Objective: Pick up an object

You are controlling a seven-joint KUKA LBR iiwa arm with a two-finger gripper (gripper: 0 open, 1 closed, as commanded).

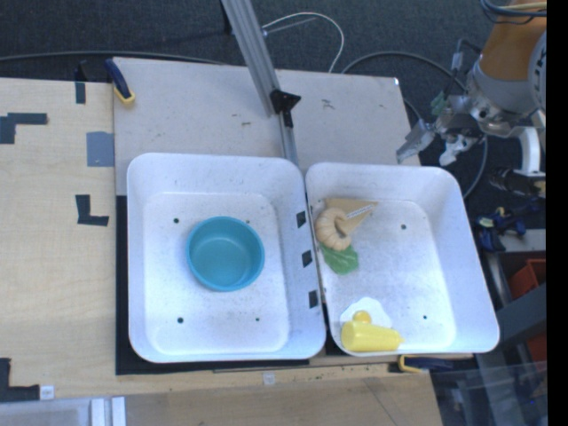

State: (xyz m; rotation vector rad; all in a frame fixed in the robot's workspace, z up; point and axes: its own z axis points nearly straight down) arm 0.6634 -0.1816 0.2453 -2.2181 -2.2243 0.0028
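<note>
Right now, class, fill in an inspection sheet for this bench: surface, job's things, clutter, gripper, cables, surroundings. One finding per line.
Surface: pale wooden bench with grey tape marks, bearing a left white shallow plastic bin and a right white shallow plastic bin, side by side.
Job's things: round blue plastic bowl in the left bin; tan croissant-shaped toy, green leaf-like piece and yellow toy on a white fried-egg shape in the right bin.
Clutter: blue-and-yellow clamp at the board's far left corner.
Gripper: two-finger gripper raised beyond the right bin's far corner, open, holding nothing.
Cables: white cable looping behind the board.
Surroundings: slanted grey metal post; dark floor.
</note>
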